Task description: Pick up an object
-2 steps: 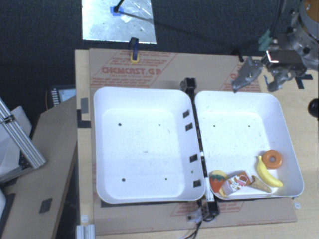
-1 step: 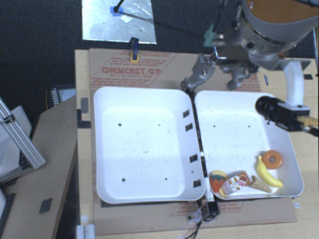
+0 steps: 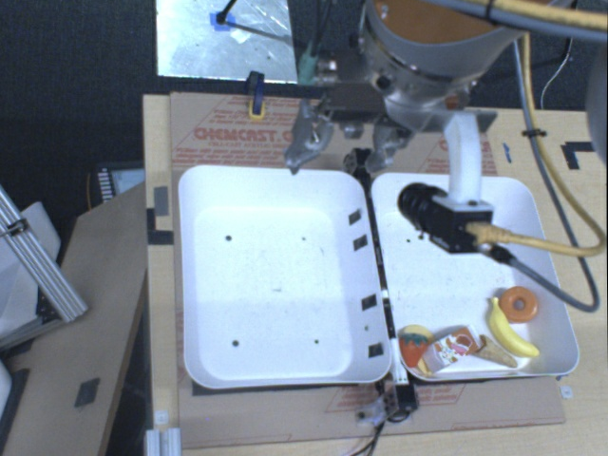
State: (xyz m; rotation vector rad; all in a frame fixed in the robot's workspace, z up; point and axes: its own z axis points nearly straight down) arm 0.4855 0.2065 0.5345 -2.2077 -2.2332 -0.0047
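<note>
The hand (image 3: 340,155) hangs at the upper middle of the frame, above the far rims of the 2 bins, its 2 fingers spread with nothing between them. In the right bin (image 3: 446,283), lower right corner, lie a banana (image 3: 509,331), a donut (image 3: 519,303), a tomato (image 3: 414,343) and a packet (image 3: 452,347).

The banana (image 3: 511,329) and packet (image 3: 454,347) lie in the right bin's (image 3: 541,218) near corner (left bin (image 3: 204,207) alongside).
</note>
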